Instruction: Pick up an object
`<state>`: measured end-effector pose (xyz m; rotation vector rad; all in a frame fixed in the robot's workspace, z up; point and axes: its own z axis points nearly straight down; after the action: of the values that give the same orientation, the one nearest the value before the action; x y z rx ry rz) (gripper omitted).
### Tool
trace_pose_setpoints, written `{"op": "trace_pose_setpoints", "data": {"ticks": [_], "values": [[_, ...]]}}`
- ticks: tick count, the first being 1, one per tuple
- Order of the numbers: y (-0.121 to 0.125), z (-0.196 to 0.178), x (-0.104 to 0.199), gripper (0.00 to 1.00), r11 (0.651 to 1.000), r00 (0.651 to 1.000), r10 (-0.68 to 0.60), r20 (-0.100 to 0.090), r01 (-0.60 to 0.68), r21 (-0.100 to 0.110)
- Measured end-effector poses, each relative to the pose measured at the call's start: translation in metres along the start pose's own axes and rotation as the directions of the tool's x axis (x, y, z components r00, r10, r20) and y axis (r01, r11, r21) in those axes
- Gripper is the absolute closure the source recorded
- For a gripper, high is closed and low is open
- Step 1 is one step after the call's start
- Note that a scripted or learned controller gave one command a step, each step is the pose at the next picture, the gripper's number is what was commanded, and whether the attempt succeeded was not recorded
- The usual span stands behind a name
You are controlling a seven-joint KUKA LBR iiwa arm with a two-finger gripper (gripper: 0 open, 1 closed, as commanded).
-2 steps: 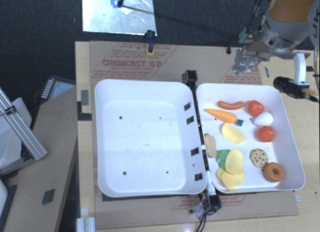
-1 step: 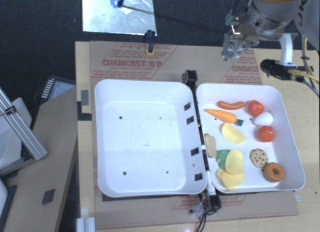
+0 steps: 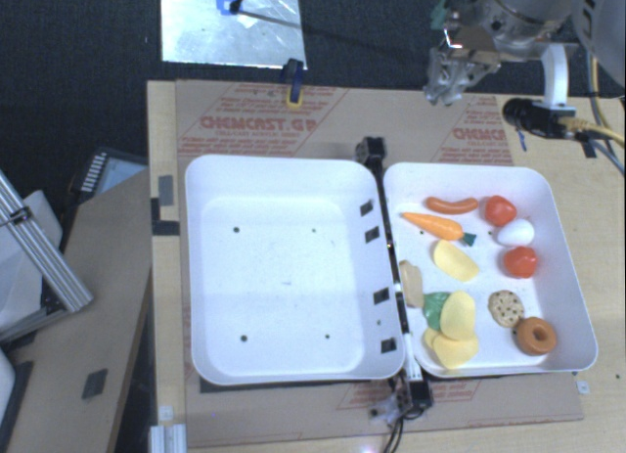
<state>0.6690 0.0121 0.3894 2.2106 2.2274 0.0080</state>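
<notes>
Gripper [image 3: 450,84] beyond right bin's [image 3: 562,236] far edge, grip unclear; target donut [image 3: 535,335], near corner; descend straight, centred.

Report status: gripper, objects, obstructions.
Gripper high above bench, beyond the bins. Toy food, including orange carrot, lying in right white bin. Nothing blocking.
</notes>
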Motion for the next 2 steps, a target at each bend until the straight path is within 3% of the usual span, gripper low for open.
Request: {"op": "trace_pose_setpoints", "data": {"ticks": [2], "values": [[0.000,-0.057,0.020,1.00,1.000,1.000,0.002,0.001,-0.002,0.000]]}}
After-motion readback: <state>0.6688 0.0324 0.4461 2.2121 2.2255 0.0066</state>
